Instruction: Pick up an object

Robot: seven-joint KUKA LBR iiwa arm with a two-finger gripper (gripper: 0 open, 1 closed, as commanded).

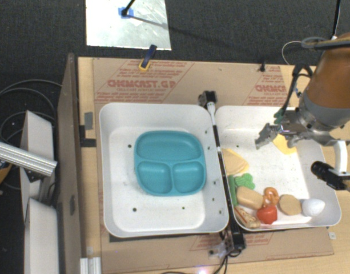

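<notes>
Toys crowd the near right corner of the right bin (243, 119), toward five o'clock in the camera view: a pale yellow wedge (234, 162) lies against the divider, with a green leafy piece (241, 181) just below it, a tan bread-like piece (249, 198) beneath that, a small pretzel (271, 194) just to its right, a red tomato (267, 213) at the bin's lower edge, a round brown cookie (289, 204) beside it, and a white egg (313, 206) farthest toward three o'clock. A yellow flat piece (285, 146) lies apart from this cluster, nearer the middle of the bin, partly hidden under the arm's wrist. The left bin (120, 170) carries a teal divided plate (170, 162) with three compartments, set near its centre. The arm (334, 73) reaches in from three o'clock, its orange band above a grey wrist, and the jaws (268, 136) hang over the right bin at about its upper middle, well apart from the toy cluster and just at nine o'clock of the yellow flat piece. Whether they stand open or closed cannot be told from here, and nothing is seen between them. Both bins rest on the worktop (163, 81), a cardboard-covered surface with red lettering, and a metallic sheet (128, 17) lies beyond it at twelve o'clock.
</notes>
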